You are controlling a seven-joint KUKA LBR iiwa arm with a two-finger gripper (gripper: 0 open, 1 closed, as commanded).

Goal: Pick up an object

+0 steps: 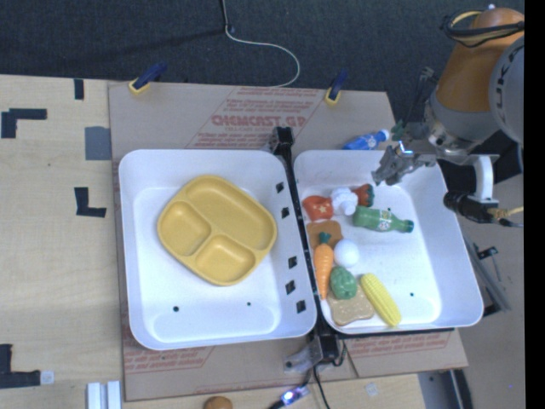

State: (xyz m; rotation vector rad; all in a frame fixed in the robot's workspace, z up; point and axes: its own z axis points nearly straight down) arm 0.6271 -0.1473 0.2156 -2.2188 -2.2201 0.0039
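Green bottle [382,221] just below gripper [393,165]

The left bin [136,254] holds a divided tray [216,228]. The right bin [443,271] holds toy foods: bottle [382,221] at rear, carrot [324,267] centre, corn [380,299] at front.

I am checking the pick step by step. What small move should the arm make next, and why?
Probably lower the claw a little and toward the green bottle. The claw hangs over the far part of the right bin with nothing between its fingers, and the bottle lies just below it in the view, a little apart from the other toy foods.
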